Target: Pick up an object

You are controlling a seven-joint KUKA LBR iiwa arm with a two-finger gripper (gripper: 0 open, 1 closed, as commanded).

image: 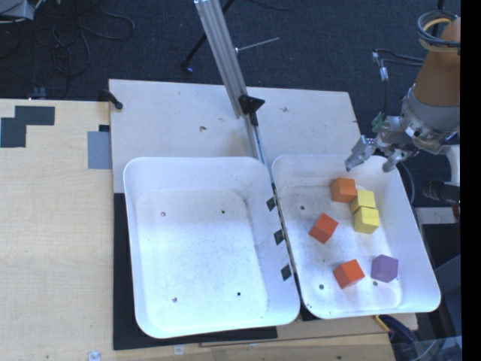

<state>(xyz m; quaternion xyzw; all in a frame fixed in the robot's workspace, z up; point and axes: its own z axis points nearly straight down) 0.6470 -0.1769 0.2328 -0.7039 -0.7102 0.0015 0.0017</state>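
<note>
I have the claw (373,155) hovering over the far rim of the right-hand shallow white plastic bin (421,292), its 2 fingers splayed wide with nothing between them. The nearest candidate is the orange cube (344,189), lying just beside the claw, toward the camera and slightly left. 2 yellow blocks (365,211) sit touching each other right behind it, so I judge a short drop toward the near-left is what the pick turns on.

Two white bins (203,307). Six blocks lie in the right one: three orange blocks (343,189), one purple block (384,268), and apparently two yellow blocks (366,218), pressed together.
</note>
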